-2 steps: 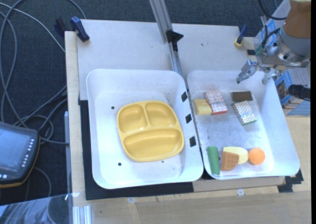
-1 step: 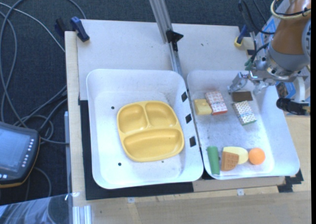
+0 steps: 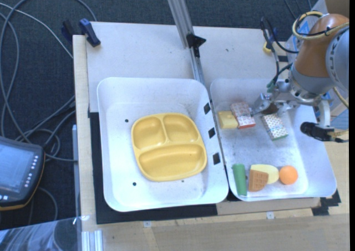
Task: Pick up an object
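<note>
Arm: grey KUKA arm (image 3: pixel 319 50) with its orange band reaches in from the right, wrist over the upper part of the right bin.
Gripper: the gripper (image 3: pixel 270 106) hangs low over the right bin's upper half, between two small patterned boxes — whether its fingers are spread or pressed together cannot be told from this angle, and nothing shows between them.
Right bin: shallow white bin (image 3: pixel 321 175), holding all the loose objects.
Boxes: a red-edged patterned box (image 3: pixel 242 115) lies just left of the gripper; a green-speckled patterned box (image 3: pixel 275 127) lies just below and right of it, tilted.
Yellow block: a small pale yellow block (image 3: pixel 226 119) sits touching the red-edged box on its left side.
Front row: along the bin's near edge — a green cylinder (image 3: pixel 239 179) lying lengthwise, a waffle-patterned orange piece (image 3: pixel 257 180), a pale yellow rounded piece (image 3: pixel 270 173) touching behind it, and an orange ball (image 3: pixel 288 175) just beside that.
Left bin: white bin (image 3: pixel 113 133) holding a yellow divided plate (image 3: pixel 168 147) with three compartments, near its centre.
Surroundings: a metal rail (image 3: pixel 178 6) runs down between the bins; a blue clamp (image 3: pixel 89 31) sits at the bench's far left corner.
</note>
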Tool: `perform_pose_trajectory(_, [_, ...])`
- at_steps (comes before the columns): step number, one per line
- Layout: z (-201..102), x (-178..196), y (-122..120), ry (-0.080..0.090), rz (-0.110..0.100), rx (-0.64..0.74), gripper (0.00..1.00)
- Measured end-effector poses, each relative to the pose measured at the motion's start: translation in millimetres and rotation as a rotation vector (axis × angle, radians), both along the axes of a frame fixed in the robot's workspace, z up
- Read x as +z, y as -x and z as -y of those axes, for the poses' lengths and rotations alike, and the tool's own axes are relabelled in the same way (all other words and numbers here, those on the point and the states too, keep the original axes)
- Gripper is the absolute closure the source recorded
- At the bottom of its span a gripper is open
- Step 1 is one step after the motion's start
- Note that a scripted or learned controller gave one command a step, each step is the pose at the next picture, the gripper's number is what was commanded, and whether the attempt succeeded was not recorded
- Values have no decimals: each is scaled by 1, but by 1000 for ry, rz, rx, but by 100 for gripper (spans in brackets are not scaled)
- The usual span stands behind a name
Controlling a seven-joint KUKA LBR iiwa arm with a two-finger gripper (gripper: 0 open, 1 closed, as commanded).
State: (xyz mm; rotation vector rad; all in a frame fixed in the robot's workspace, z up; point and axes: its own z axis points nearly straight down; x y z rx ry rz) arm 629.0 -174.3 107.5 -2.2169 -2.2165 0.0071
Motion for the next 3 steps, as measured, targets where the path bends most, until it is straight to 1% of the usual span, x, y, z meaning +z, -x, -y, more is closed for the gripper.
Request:
perform_pose_trajectory(1, [0, 16, -3, 1, 10, 1, 100])
perform_pose_trajectory(2, [-11, 69, -2, 2, 15, 2, 100])
perform_pose_trajectory(3, [-11, 124, -4, 4, 16, 2, 100])
